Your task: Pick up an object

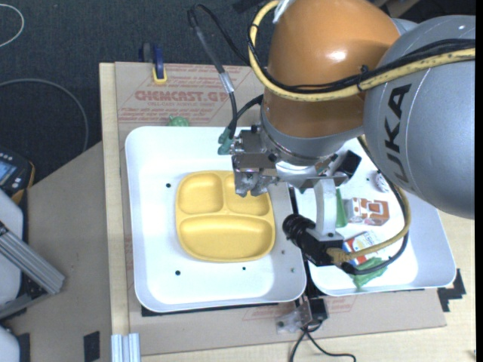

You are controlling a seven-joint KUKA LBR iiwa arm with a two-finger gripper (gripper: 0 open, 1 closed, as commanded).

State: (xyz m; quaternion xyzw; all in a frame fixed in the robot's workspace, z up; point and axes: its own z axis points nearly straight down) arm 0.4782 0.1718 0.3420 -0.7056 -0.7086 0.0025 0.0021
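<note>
In the left bin (143,225), a yellow tray (223,221) takes up the middle, lying flat with white floor showing on every side: a wide strip along the left wall, a narrower one along the front rim, and a band behind it toward the far wall. The tray's right edge sits near the divide between the two bins. The arm (339,74) comes in from the right and its bulk covers the far right corner of this bin and much of the right bin (434,266), so open room lies mostly to the left and front.

The gripper (247,176) hangs over the tray's far right corner, at or just above its rim; whether it touches cannot be told. How far its fingers are parted cannot be told either, since the metal wrist block hides them, and nothing shows held between them.

The tray is smooth, matt yellow plastic, a rounded rectangle split into compartments: two small ones at the back and one long one at the front. The bins are shallow, glossy white with rounded corners, resting on a brown board printed in red. In the right bin lie small printed packets (366,211) in white, red and green, partly hidden by black cable. The arm's shell is a glossy orange dome above grey casing.
</note>
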